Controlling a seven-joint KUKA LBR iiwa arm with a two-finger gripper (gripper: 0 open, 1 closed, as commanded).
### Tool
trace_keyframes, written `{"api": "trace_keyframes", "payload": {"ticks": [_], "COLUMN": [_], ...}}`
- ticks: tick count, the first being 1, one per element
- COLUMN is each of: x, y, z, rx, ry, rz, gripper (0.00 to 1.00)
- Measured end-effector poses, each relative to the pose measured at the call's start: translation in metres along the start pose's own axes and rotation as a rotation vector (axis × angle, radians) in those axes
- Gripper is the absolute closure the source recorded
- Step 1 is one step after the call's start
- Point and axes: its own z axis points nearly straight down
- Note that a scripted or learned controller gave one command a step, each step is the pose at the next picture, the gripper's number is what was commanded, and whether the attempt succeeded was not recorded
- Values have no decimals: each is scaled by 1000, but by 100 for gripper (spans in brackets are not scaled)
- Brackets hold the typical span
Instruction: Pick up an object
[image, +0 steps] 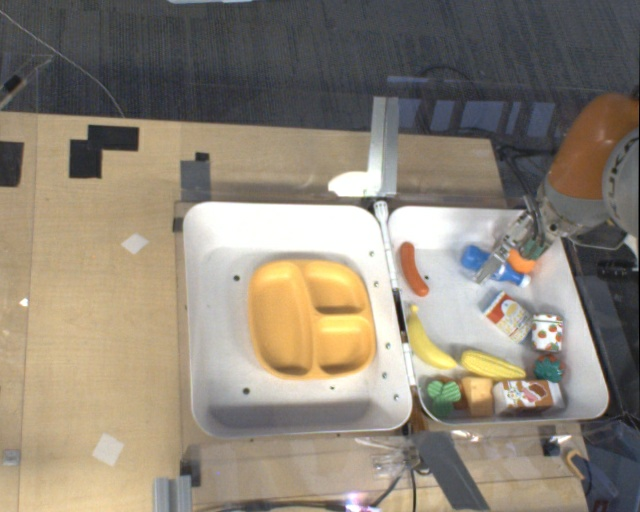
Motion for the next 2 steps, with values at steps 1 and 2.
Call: {"api": "trace_keyframes", "payload": {"ticks": [1, 2], "x": [73, 90], "y": [44, 19], "z": [-59, -109], "rx": [-9, -7], "ry": [-13, -13], "rz": [211, 238], "gripper": [0, 0]}}
